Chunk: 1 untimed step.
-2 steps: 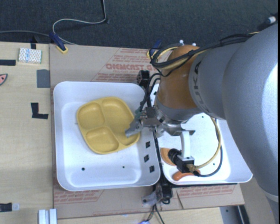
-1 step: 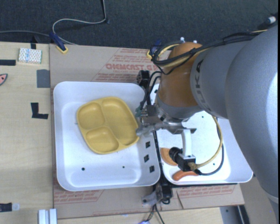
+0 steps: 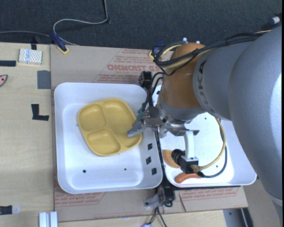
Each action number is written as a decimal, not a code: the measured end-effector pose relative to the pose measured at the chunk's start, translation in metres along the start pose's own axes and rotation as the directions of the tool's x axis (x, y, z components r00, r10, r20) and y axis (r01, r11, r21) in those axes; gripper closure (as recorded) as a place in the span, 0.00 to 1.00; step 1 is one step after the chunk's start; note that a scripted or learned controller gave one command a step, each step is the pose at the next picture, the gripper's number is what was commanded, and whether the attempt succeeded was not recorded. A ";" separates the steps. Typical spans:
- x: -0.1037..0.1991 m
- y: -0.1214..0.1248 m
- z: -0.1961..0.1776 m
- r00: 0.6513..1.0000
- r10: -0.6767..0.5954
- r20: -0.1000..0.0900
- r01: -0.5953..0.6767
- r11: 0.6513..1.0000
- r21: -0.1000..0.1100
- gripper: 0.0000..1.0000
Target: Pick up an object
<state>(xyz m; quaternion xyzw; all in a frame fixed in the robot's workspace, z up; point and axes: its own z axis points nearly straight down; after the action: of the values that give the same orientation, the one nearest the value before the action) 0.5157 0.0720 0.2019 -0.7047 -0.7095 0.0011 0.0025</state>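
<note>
Plywood bench (image 3: 19,141) under a dark carpeted floor strip forms the background; two shallow white bins sit side by side on a printed cardboard sheet (image 3: 123,67). Largest element: the grey arm (image 3: 255,93) with its orange band (image 3: 180,82), reaching in from the gripper's right and covering much of the right bin (image 3: 236,171). Next, the left bin (image 3: 66,141), extending to the gripper's left and holding the yellow divided plate (image 3: 104,124) — three compartments, lying flat, tilted in plan. The gripper (image 3: 136,130) hangs at the plate's right rim, its tip touching or just over that rim; whether the fingers are spread or pressed together cannot be told from this angle, and nothing is visibly pinched between them.

Smaller items: an orange object (image 3: 169,157) and a red-orange piece (image 3: 185,177) in the right bin, below and right of the gripper, partly masked by cabling.

Judged step: closing on the plate's rim. A good grasp likely needs one finger inside the raised edge and one outside — a thin, smooth lip that may slip. The plate's broad span suggests it will tip once lifted from one side, so a slow, vertical lift seems advisable.
</note>
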 end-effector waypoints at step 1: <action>-0.019 -0.033 0.018 1.000 0.006 0.002 -0.006 1.000 -0.002 0.00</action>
<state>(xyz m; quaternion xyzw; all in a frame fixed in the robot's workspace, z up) 0.4831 0.0529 0.1836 -0.7069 -0.7073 0.0013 0.0010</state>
